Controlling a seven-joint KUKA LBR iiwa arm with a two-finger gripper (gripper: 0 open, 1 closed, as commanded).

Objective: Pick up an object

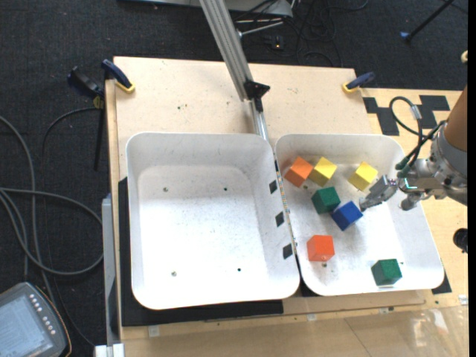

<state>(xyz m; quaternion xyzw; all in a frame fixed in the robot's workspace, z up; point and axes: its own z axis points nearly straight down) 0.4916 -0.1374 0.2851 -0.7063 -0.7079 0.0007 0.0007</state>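
Reaching in from 3 o'clock, the arm (454,155) carries its gripper (378,193) low over the right bin (416,233), in that bin's upper half. Fingers cannot be told as apart or together at this slant — the tips blur into one grey wedge, and no cube shows between them.

Cubes, all in the right bin:
- blue cube (346,215) — just at 7 o'clock of the gripper tip, close to it or touching; contact cannot be judged.
- yellow cube (365,175) — just at 11 o'clock of the tip, near it.
- dark green cube (325,199) — at 10 o'clock of the blue one, just beside it.
- orange cube (299,172) and second yellow cube (323,171) — side by side near the bin's upper left, apparently touching.
- red-orange cube (320,248) — alone, toward the left wall, lower half.
- green cube (386,271) — alone, near the bottom rim, at 5 o'clock of the blue cube.

The left bin (145,199) adjoins the right one along a shared edge. Both sit on a pale bench board (193,95) with clamps at its far corners (117,75).
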